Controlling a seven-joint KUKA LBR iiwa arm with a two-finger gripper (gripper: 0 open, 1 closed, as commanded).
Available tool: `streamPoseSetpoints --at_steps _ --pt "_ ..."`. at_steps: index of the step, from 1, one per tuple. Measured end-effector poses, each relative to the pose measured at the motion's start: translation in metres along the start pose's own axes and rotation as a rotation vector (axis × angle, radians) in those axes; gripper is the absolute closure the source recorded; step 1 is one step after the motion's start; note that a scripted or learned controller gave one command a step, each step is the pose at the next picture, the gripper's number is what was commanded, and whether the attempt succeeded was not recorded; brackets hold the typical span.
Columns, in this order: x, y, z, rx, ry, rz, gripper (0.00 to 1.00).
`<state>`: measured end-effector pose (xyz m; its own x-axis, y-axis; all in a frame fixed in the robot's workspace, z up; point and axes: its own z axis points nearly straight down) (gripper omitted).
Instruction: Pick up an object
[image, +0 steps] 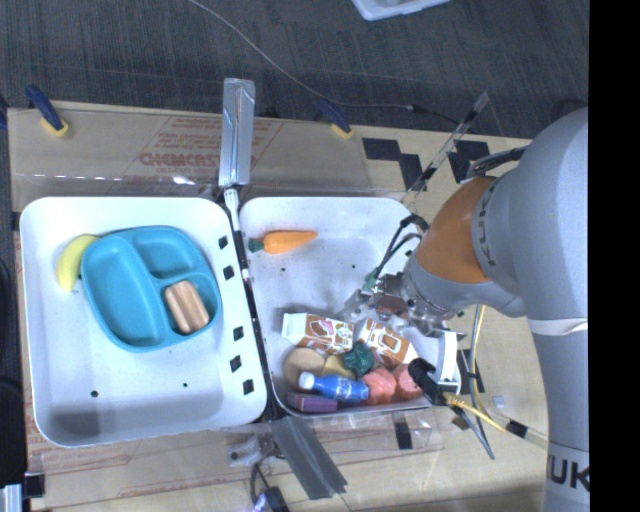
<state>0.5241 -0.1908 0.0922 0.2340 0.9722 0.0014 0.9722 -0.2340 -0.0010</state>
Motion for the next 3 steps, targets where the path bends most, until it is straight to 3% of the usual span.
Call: streamPoseSetpoints --at_steps 1,2,3 --pt "0.075 -0.042 0.001 0.002 0.001 -0.301 0.00" --pt "0.046 -0.055 -0.001 -0.011 0.000 -0.404 0.00" --pt "-0.003 -0.043 -0.002 -0.013 -0.006 -0.681 0.00"
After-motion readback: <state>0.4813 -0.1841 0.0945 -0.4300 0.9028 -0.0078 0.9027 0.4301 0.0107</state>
